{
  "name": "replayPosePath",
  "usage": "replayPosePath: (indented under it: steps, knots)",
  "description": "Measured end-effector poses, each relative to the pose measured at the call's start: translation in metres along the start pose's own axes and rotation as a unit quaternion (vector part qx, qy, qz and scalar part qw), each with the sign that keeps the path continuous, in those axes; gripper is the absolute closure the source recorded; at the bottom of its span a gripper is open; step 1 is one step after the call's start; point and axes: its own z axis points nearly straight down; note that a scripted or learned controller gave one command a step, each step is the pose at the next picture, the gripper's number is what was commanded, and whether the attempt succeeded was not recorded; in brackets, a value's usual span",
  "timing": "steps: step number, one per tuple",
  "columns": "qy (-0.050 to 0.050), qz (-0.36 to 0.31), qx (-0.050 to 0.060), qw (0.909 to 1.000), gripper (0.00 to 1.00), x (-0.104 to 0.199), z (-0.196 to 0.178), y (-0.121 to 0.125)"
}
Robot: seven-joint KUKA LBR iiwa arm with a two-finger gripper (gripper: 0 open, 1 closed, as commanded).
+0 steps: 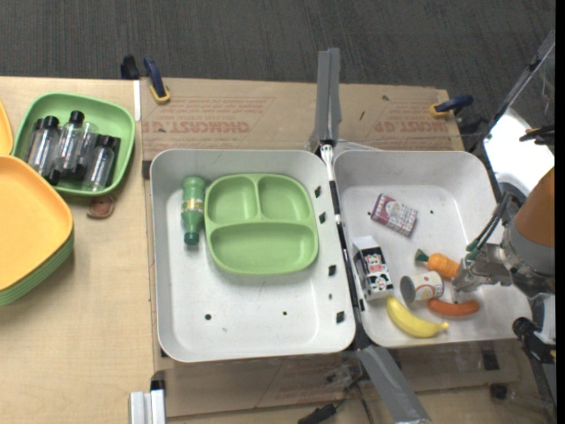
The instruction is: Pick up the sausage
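so the grey arm [538, 237] comes in from the right edge, orange band showing up by the wrist, and the gripper [470, 276] hangs low at the near right, fingertips pointing down and leftward

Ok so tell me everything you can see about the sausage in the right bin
The sausage is a small reddish-orange toy link, smooth and plastic-looking, with rounded ends. It lies flat and roughly level across the view on the floor of the right bin, near the front right corner. The gripper is just above it in the view; whether they touch cannot be told. A small white cup lies at its left end, the banana lies just to its lower left, and the carrot sits behind it.
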Motion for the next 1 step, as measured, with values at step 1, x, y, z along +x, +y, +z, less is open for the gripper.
replayPosePath:
  steps: [1]
  knots:
    - [0.0, 0.007, 0.0, 1.0, 1.0, 0.0642, -0.0003, -0.0091]
